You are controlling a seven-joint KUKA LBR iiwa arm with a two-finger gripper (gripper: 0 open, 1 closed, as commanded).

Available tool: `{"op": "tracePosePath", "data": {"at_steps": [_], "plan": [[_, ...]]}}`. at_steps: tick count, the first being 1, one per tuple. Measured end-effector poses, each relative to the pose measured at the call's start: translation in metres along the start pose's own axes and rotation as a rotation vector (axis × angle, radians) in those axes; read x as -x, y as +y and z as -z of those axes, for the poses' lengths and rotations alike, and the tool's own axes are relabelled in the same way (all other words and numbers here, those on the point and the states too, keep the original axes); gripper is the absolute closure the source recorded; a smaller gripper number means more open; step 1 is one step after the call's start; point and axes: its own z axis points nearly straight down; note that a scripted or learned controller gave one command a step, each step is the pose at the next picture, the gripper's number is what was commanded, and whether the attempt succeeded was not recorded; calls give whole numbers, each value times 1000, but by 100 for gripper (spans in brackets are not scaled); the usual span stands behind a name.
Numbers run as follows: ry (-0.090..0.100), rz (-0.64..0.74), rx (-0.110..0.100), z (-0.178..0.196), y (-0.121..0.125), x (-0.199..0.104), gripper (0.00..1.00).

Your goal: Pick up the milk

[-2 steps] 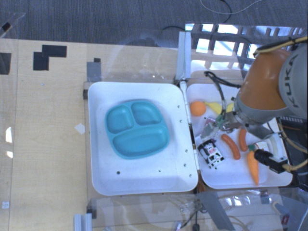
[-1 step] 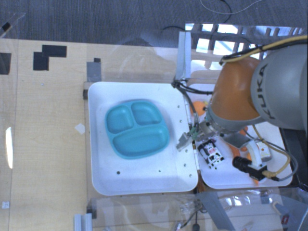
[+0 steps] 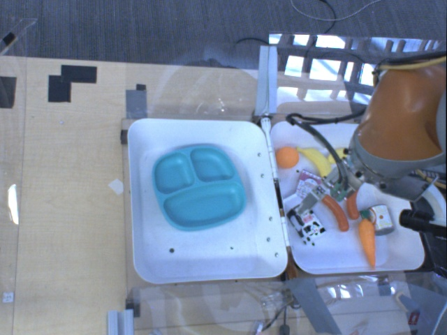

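Gripper [image 3: 305, 204] — grip unclear — sits over the milk [image 3: 312, 230], lying diagonally.

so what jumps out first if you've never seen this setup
The big grey arm with its orange band looms over the right white bin, its gripper low among toy food: a black-and-white spotted milk carton, an orange carrot. In the left white bin lies a blue divided plate.

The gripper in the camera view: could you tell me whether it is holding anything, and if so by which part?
It cannot be told. The gripper sits low over the milk in the right bin, at the carton's upper end, but a grasp is not visible.
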Motion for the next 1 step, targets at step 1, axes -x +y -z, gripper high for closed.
{"op": "tracePosePath", "data": {"at_steps": [1], "plan": [[4, -92, -5, -75, 81, -54, 0]]}}
